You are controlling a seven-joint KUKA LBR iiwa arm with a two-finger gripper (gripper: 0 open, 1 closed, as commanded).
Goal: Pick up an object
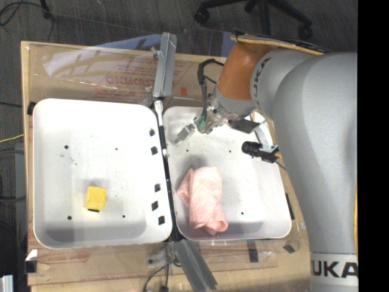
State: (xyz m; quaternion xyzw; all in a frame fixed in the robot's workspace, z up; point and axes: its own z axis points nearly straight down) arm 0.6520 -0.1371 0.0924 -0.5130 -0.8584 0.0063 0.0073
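One gripper point(185, 132) hangs low over the far left corner of the right bin point(267, 224), tilted toward the divider; whether it is spread or pressed together I cannot tell, and nothing shows in its grasp. There are two loose things and two bins. Nearest the gripper, just toward the camera, lies one pink cloth point(203, 201), soft and crumpled, folded into a long bundle with a rolled end at the near wall of the right bin. Well off to the gripper's left, across the divider, one small yellow block point(95, 198), square and sponge-like, sits in the left bin point(55, 117). Both bins rest on the worktop point(85, 66).
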